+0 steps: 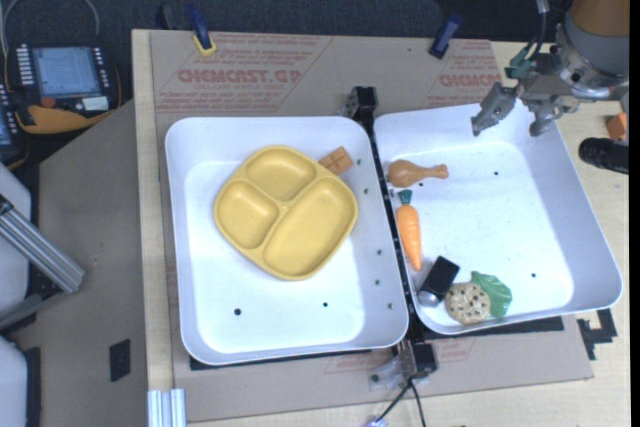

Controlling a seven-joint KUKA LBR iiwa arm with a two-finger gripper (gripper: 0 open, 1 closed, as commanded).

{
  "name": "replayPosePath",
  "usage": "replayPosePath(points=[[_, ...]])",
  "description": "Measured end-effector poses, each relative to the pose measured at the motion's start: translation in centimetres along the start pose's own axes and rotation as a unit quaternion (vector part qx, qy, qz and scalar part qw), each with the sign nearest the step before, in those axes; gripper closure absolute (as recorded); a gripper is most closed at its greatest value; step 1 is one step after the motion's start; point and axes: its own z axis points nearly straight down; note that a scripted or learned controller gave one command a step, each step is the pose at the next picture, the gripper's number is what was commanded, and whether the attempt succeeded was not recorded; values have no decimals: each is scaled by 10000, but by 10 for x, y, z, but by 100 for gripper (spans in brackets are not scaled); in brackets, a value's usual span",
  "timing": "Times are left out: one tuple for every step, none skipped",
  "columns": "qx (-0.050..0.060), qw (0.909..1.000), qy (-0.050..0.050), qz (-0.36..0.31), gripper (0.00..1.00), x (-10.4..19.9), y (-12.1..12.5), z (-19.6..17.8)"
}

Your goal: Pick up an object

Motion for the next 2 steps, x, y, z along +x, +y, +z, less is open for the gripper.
replayPosePath(points=[[-60,10000,-9,-12,0,0,2,-7],[-30,10000,-3,-7,0,5,-8,46]])
